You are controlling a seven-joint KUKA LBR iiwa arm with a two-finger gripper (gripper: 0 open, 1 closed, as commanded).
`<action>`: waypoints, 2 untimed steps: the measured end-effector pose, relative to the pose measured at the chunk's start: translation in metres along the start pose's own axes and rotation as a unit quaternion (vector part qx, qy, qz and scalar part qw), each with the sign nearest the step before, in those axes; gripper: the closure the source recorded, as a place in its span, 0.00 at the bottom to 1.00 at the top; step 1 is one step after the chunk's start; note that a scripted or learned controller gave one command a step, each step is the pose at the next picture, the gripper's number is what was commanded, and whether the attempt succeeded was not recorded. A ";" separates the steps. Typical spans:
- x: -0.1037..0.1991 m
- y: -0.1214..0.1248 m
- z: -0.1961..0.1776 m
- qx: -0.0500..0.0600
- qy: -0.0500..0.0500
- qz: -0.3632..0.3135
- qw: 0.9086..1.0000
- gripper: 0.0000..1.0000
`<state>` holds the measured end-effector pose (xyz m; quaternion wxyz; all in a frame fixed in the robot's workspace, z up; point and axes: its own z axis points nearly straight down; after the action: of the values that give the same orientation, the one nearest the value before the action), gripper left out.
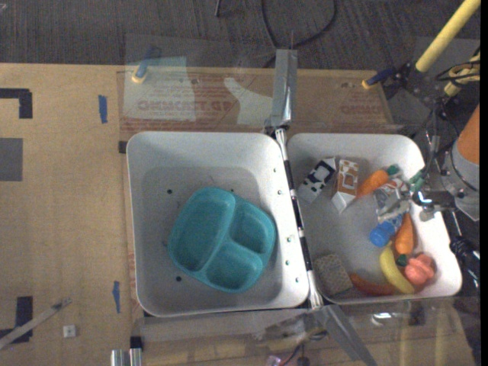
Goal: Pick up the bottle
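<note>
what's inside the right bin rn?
Right bin holds a cow toy, small carton, two carrots, bottle, banana, pink toy and sponge. The end effector covers part of the bottle area.

This was a robotics lab or test cell, not a home or shop. The tabletop [61,227] was bare brown board marked with black squares and strips of blue tape [102,109], the sort used as reference marks. Two shallow white bins sat side by side on it, the left bin [145,204] and the right bin [435,280], joined by a metal divider [284,90]. A clear plastic sheet [198,90] lay behind them. A black cable [299,10] looped over dark carpet, and a yellow pole [450,29] was clamped at the far right corner.
</note>
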<state>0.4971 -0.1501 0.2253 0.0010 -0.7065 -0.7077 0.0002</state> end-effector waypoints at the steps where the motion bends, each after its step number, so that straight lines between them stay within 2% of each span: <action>1: -0.039 0.070 0.127 -0.002 -0.001 -0.093 0.996 0.00; 2: -0.042 0.070 0.116 -0.004 -0.002 -0.090 0.996 1.00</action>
<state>0.5672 -0.1922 0.1089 -0.0030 -0.6400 -0.7684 -0.0010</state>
